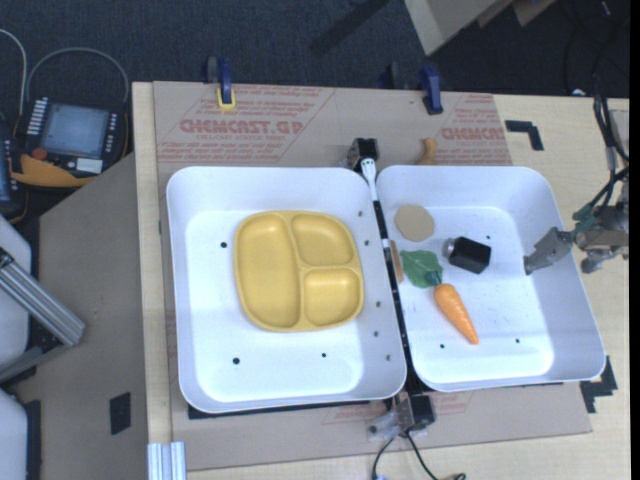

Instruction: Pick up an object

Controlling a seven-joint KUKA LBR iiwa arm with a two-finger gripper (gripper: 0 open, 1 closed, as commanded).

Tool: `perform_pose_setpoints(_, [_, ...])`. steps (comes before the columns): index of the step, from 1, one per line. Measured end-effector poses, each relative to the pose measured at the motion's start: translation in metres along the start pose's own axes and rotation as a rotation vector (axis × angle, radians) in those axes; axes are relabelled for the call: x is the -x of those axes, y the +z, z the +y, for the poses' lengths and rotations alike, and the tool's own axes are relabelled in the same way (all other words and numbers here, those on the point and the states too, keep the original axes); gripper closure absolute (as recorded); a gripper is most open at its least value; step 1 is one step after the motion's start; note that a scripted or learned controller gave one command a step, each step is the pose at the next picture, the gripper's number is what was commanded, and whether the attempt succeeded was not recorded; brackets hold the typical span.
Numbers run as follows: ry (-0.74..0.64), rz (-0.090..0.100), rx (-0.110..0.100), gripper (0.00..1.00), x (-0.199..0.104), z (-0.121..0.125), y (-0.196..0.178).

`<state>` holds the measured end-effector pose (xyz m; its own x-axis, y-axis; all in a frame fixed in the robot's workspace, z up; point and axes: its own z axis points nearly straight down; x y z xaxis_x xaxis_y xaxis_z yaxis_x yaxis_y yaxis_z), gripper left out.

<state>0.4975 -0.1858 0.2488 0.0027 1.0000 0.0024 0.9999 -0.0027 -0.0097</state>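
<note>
The right bin holds a tan round disc, a small black block, a green leafy piece and an orange carrot. The carrot lies slantwise just below the green piece. My gripper hangs over the right rim of this bin, to the right of the black block and apart from it. I see nothing held in it.
The left bin carries a yellow divided plate in its middle. Two blue clamps pin the cardboard at the bench's back edge. Cables run along the far right by the arm.
</note>
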Motion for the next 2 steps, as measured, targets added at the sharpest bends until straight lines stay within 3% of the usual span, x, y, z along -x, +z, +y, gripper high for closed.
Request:
perform_pose_setpoints(1, [-0.003, -0.003, 0.009, 0.0, 0.0, 0.002, -0.004])
perform_pose_setpoints(2, [-0.002, 0.001, 0.002, 0.0, 0.003, 0.003, 0.059])
